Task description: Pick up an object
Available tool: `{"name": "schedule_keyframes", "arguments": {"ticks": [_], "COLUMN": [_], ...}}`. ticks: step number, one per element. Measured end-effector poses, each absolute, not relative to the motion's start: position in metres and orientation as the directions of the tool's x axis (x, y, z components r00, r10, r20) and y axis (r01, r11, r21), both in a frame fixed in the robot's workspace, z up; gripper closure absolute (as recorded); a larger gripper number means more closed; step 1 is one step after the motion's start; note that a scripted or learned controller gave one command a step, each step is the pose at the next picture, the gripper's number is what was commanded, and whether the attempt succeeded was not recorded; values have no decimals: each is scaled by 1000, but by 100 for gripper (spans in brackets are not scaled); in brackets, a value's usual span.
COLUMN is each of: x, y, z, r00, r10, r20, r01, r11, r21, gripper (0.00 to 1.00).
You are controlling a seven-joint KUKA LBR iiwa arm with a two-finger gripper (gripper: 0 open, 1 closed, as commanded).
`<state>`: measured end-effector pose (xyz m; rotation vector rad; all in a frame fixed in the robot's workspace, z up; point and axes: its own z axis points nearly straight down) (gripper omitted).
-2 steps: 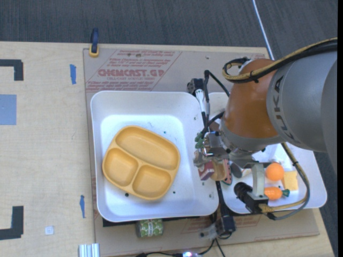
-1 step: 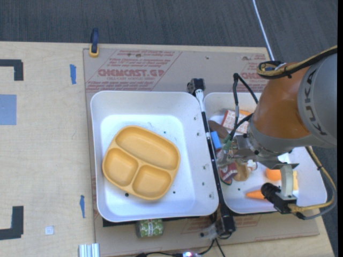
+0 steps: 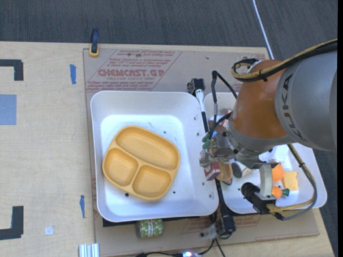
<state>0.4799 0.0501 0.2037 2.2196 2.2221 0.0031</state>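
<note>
- We find the arm (image 3: 292, 103) entering from the right of the frame and covering most of the right bin (image 3: 311, 178).
- The gripper (image 3: 217, 165) sits at centre right, over the seam where the two bins meet.
- Gripper state: we cannot tell whether it is released or clenched. Cables and small brown and red parts clutter that spot, and we cannot confirm that anything is grasped.
- The left bin (image 3: 185, 116) occupies the centre of the frame. It contains a yellow plate (image 3: 140, 162) with three compartments.
- The plate lies flat in the lower left part of that bin, well apart from the gripper. A small dark speck lies just beside its lower left edge.
- In the right bin, at the lower right of the frame, we note an orange piece (image 3: 277, 173) and a yellow block (image 3: 291, 181). They lie just beside each other, right of the gripper, and their exact shapes are unclear.
- Outside the bins, a green can (image 3: 150, 228) lies on its side just below the left bin's lower edge.
- Both bins rest on a printed board (image 3: 134, 68). A blue clamp (image 3: 94, 40) grips its upper left corner.
</note>
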Motion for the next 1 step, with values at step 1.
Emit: {"name": "schedule_keyframes", "arguments": {"ticks": [1], "x": [479], "y": [-32], "z": [185], "r00": [1], "r10": [1000], "r20": [0], "r01": [1000], "r11": [-1], "r21": [-2], "gripper": [100]}}
